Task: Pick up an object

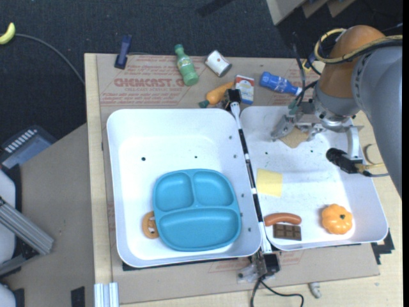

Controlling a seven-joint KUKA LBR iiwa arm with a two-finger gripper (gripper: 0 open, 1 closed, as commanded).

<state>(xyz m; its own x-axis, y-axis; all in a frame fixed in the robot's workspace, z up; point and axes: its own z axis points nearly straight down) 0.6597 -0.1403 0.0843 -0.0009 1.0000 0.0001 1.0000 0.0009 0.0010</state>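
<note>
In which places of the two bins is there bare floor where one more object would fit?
Left bin: bare across the far half, beyond the blue plate. Right bin: a bare patch between the yellow block and pumpkin. Crowded: its near edge and the far corner under the gripper.

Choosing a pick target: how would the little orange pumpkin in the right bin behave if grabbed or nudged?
The pumpkin looks round and ribbed, so a nudge would probably roll it. Its glossy toy-like surface may slip under the claw. It stands apart from the sausage, so access seems open.
</note>
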